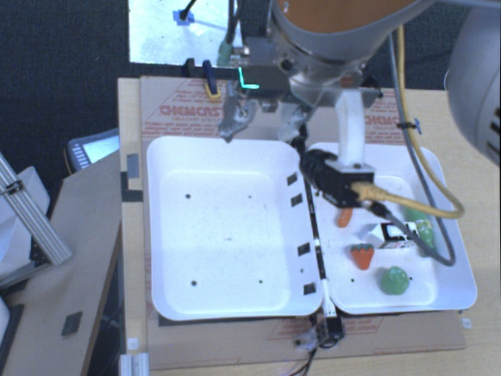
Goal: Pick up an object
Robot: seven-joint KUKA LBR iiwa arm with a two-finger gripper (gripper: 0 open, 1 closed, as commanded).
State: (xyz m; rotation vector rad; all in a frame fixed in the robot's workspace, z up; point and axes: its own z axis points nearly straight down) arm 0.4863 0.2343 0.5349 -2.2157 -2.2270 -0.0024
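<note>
We judge the approach barely begun: the gripper (262,124) hangs over the far edge of the left bin (168,210), fingers slightly parted and holding nothing, so next we must reach the strawberry toy (361,254) near the right bin's (454,284) near edge.

A strawberry toy (361,255), a green ball (394,280) and a small orange piece (344,218) are seen lying in the right bin (450,288).
</note>
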